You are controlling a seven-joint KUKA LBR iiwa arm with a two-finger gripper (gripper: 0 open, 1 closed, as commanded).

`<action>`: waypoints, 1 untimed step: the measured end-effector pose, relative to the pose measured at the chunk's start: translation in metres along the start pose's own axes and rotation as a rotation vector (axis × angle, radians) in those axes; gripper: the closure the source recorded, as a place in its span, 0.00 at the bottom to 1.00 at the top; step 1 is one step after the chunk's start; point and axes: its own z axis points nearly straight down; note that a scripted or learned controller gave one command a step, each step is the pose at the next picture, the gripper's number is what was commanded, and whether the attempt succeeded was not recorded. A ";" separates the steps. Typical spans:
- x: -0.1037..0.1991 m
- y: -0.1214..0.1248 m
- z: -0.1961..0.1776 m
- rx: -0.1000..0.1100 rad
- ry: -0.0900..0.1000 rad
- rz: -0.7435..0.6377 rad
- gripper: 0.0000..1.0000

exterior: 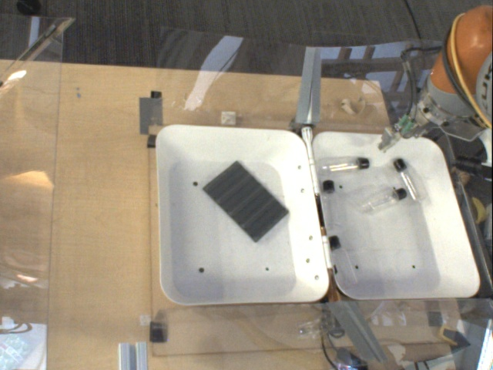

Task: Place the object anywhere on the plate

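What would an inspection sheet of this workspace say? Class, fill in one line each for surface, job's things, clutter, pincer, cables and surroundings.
Surface: wooden bench bearing a left bin and a right bin, side by side.
Job's things: dark ribbed plate lies flat in the left bin; three clear vials with black caps lie in the right bin.
Clutter: small black caps in the right bin.
Pincer: pincer over the right bin's far edge, holding nothing visible.
Cables: thin dark cable behind the arm.
Surroundings: dark carpet beyond the bench.
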 end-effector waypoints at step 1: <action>0.000 0.000 0.000 0.000 0.000 0.000 0.00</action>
